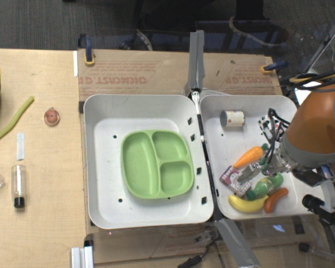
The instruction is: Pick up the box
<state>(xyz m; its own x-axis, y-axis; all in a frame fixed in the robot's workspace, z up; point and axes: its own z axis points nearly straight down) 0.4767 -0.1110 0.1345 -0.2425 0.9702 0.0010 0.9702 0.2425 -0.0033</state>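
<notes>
Box (233, 177), purple, flat in right bin (240, 102) beside banana (247, 204) and carrot (248, 157). Gripper (254, 174) down at box's edge; open or closed, cannot tell. Green divided plate (157, 163) in left bin (95, 149).

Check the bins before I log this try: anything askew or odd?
Nothing looks spilled or damaged. The box lies tilted in the right bin, crowded by the carrot and banana, with the end effector right over it.
</notes>
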